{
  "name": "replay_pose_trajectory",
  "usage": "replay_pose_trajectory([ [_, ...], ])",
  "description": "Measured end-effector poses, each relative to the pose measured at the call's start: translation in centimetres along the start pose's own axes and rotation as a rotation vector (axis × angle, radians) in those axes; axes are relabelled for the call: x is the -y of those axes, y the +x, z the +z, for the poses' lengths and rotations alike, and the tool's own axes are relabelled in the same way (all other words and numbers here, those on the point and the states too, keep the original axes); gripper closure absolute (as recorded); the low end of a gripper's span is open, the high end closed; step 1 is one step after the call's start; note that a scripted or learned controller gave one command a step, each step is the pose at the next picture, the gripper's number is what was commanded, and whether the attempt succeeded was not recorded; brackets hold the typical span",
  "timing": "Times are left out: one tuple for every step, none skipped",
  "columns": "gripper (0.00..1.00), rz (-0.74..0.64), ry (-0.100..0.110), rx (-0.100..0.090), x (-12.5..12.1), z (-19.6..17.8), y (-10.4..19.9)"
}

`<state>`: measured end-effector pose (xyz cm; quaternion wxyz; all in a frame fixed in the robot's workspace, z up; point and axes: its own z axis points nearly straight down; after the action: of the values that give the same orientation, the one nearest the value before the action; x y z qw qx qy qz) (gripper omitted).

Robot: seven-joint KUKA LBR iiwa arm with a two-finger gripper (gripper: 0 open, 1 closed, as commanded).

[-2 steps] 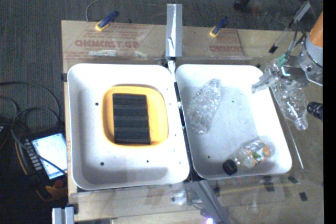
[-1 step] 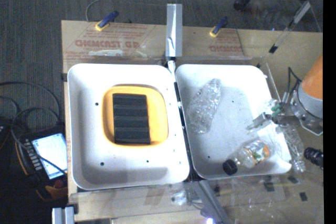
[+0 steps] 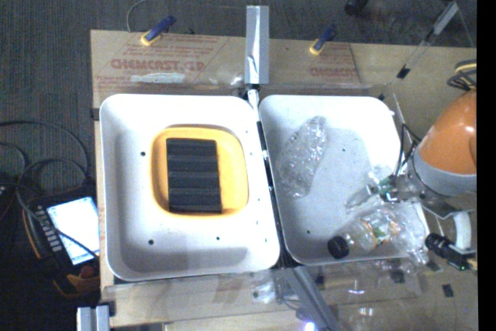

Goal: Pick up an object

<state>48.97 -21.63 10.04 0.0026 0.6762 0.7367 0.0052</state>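
In the left bin lies a yellow tray with a black ribbed insert, roughly at its middle. A crumpled clear plastic bottle rests in the upper left part of the right bin. A second clear bottle with a black cap lies in that bin's front right corner, cap pointing left. My gripper reaches in from the right and hangs low just above and right of this second bottle, close to its crinkled body.
The arm's orange band and grey wrist overhang the right bin's right wall. A metal post stands behind the gap between the bins. Two blue-and-yellow clamps sit on the cardboard at the back.
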Motion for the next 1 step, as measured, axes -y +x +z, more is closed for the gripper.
replay_pose_trajectory([
  [0.0, 0.254, -0.002, -0.007, -9.2, 0.65, -0.17],
])
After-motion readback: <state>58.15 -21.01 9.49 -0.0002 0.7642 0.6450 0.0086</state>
